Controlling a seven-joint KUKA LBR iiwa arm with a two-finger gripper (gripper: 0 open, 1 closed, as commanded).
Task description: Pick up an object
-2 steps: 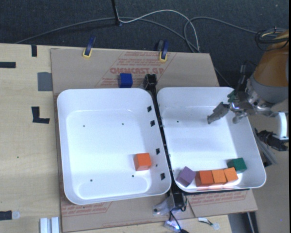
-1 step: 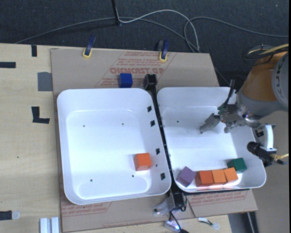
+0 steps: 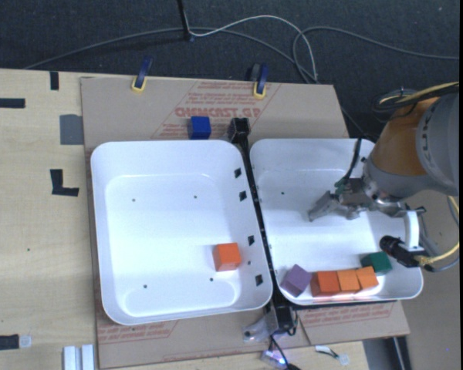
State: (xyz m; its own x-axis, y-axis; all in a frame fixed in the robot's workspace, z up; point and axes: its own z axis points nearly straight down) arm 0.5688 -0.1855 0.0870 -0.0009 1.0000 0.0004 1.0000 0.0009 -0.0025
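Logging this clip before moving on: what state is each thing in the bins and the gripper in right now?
Gripper: over the right bin, nothing visibly held.
Orange cube: loose in the left bin.
Purple block: at the right bin's front wall.
Orange blocks: in a row beside it.
Green block: behind that row.

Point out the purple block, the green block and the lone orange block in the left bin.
purple block (image 3: 295, 280): camera view, top face.
green block (image 3: 377, 263): camera view, top face.
lone orange block (image 3: 227, 256): camera view, top face.

One fixed camera — high above the bench (image 3: 31, 206), looking down aslant on both white bins (image 3: 116, 160).
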